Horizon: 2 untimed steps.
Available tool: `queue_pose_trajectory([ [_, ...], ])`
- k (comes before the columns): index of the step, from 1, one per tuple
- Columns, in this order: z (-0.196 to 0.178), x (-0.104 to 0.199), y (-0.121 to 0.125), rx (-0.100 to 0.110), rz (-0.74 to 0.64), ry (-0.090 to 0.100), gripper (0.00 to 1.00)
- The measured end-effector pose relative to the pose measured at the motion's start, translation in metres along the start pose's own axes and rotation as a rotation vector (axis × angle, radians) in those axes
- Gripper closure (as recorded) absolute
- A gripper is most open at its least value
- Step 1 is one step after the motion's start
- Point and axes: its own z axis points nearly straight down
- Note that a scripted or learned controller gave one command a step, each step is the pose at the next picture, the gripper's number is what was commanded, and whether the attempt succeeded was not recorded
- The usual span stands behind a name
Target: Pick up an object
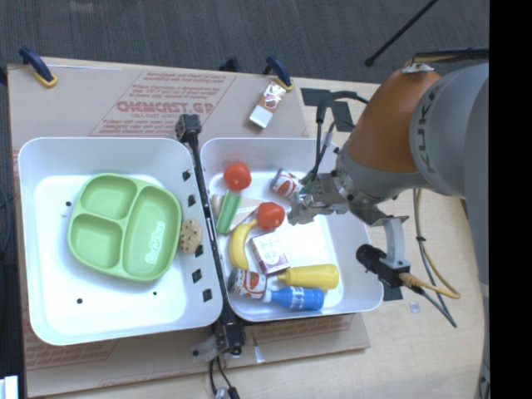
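Over the right white plastic bin point(353, 302), the hand point(306, 206) hovers just beside the round red tomato point(270, 215); its grip cannot be told. Crowding neighbours could spoil a grasp.

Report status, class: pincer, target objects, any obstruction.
Pincer low over right bin, grip unclear. Tomato beside it, not held. Can and carton crowd close.

Grey arm point(449, 131) reaches in from right, orange band above wrist; wrist bent downward toward left; gripper point(306, 206) low at arm's left end, pointing left; finger state unclear.
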Motion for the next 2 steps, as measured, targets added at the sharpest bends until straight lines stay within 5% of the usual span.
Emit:
queue_pose_trajectory([
  [2,-0.021,0.000,0.002,-0.001,-0.009,0.001,1.00],
])
